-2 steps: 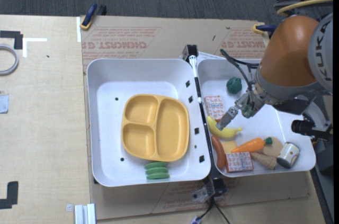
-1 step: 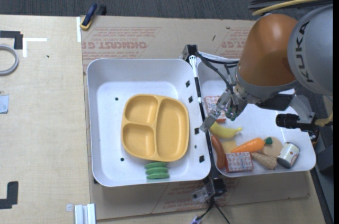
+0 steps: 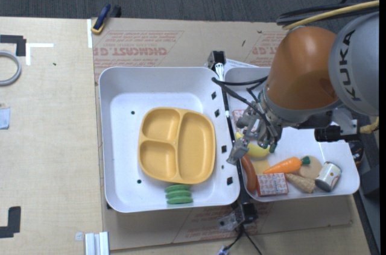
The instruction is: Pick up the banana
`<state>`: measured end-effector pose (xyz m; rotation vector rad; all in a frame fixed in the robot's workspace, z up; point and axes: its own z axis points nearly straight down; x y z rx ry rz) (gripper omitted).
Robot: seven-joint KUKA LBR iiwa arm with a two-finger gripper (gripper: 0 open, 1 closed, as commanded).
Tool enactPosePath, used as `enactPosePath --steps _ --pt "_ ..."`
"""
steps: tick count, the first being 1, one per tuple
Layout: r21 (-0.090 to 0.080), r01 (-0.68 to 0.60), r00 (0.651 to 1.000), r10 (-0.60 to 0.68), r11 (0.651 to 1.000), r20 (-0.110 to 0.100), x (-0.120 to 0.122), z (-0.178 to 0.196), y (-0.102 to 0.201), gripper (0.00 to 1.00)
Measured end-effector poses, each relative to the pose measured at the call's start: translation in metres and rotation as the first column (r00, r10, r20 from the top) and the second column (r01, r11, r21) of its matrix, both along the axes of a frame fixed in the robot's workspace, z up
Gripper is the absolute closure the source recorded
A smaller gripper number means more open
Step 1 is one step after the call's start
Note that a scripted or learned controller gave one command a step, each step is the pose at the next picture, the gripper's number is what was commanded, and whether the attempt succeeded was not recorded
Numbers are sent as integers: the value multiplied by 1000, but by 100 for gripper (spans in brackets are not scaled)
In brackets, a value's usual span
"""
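The banana (image 3: pixel 259 152) lies in the right bin (image 3: pixel 345 184) near its left wall, yellow and mostly covered by the arm's wrist. My gripper (image 3: pixel 251 147) is low over it, open, with one finger (image 3: pixel 236 155) at the banana's left end by the bin wall and the other on its right side. The banana rests on the bin floor between them, and I cannot tell whether the fingers touch it.
In the right bin, just below the banana, lie a sausage (image 3: pixel 248 171), a small red box (image 3: pixel 272 184), a carrot (image 3: pixel 283 165), a bread stick (image 3: pixel 301 182) and a can (image 3: pixel 327 176). The left bin (image 3: pixel 114 127) holds a yellow divided plate (image 3: pixel 177 145) and a green item (image 3: pixel 178 193).
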<state>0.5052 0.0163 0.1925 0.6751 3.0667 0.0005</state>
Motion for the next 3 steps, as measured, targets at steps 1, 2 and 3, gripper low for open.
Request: enactPosePath --steps 1,2,3 --pt "-1 -303 953 303 953 2 40 0 -7 0" --pt "-1 -543 840 543 840 1 -6 0 -42 0" --pt "-2 -616 788 616 788 2 18 0 -24 0"
